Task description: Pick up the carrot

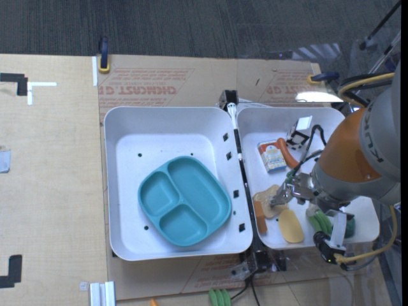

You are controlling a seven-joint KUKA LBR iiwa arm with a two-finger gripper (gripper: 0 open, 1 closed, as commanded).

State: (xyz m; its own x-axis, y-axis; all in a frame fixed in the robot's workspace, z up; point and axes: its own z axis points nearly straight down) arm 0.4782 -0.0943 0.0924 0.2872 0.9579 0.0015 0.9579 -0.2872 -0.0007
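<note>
The carrot [259, 217] lies along the right bin's [255, 126] left wall; the gripper [280, 198] hangs just beside it, its grip impossible to tell. A teal divided plate [184, 200] fills the left bin [159, 123].

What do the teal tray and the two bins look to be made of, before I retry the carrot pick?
Teal tray: likely moulded plastic, one uniform colour, three rounded compartments, soft satin sheen. Left bin and right bin: probably thin plastic, smooth matte white with rounded corners; painted metal can't be excluded. Carrot: orange, glossy, looks like a plastic toy.
</note>
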